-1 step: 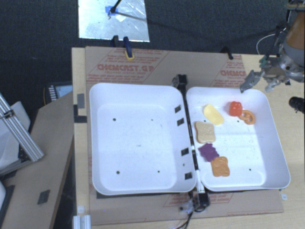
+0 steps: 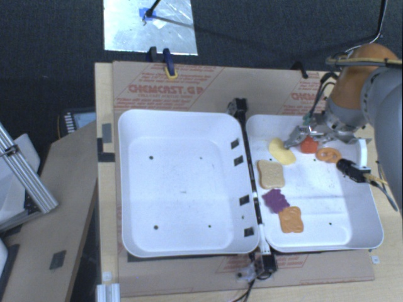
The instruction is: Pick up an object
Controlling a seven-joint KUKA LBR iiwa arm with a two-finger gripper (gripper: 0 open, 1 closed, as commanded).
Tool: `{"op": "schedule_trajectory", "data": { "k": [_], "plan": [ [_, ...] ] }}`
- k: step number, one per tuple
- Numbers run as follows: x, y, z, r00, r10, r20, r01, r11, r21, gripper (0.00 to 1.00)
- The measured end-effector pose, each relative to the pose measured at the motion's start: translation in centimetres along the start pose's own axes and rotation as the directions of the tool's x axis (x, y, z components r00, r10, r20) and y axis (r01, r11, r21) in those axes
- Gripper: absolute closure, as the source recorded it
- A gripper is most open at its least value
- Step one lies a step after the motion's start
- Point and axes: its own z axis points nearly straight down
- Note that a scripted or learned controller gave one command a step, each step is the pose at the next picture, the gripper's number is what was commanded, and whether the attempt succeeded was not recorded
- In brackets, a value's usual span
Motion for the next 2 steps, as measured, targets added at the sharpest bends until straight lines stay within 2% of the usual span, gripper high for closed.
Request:
{"op": "schedule_trajectory", "data": {
  "k": [1, 2],
  "plan": [
    [-0.1, 0.3, -2.1, 1.0, -0.001, 0.004, 0.001, 1.0, -0.012, 1.0],
    [7.0, -1.3, -3.2, 1.0, -0.002, 0.0, 0.002, 1.0, -0.005, 1.0]
  ]
}}
